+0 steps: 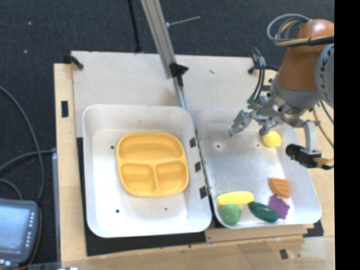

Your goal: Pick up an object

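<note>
Green ball (230, 212) front | gripper (247, 118) seemingly open, empty | lemon (271, 139) beside

Open floor across the middle of the right bin (247, 162), toys crowding its near edge, banana (235, 198), green ball (230, 212), dark green vegetable (263, 211), purple piece (279, 206), orange piece (279, 187), yellow tray (152, 163) filling the left bin's (101, 207) centre

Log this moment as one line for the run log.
arm: over right bin | end effector: beside lemon, nothing seen held | left bin: yellow divided plate | status: no pick yet
</note>
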`<action>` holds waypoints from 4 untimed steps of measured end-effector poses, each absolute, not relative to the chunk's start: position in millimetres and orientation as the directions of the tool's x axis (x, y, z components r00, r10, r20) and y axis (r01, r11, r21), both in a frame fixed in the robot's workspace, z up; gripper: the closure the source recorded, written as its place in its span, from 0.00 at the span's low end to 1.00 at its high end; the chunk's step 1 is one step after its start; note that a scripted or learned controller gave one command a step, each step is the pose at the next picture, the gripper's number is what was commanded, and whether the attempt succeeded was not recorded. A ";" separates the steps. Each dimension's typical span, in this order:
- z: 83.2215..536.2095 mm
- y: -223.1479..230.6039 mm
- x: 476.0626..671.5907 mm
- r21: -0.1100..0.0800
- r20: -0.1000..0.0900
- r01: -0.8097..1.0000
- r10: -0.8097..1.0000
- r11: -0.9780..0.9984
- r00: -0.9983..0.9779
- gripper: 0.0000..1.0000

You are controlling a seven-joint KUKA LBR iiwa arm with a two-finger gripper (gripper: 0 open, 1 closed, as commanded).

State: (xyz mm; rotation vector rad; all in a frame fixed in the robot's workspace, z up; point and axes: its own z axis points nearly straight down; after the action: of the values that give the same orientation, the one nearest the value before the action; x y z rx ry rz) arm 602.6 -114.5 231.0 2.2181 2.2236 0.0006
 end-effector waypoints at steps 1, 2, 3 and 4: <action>231.1 -114.5 602.6 0.001 0.000 1.000 1.000 0.001 -0.001 0.00; 168.0 -114.5 599.0 -0.005 -0.001 1.000 1.000 -0.002 0.002 0.00; 117.6 -125.8 595.6 -0.003 -0.002 1.000 1.000 -0.001 0.001 0.00; 100.2 -127.0 595.6 -0.001 -0.002 1.000 1.000 -0.003 0.003 0.00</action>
State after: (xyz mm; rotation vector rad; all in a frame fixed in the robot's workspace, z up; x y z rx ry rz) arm 595.6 -127.0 100.2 2.2241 2.2180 -0.0035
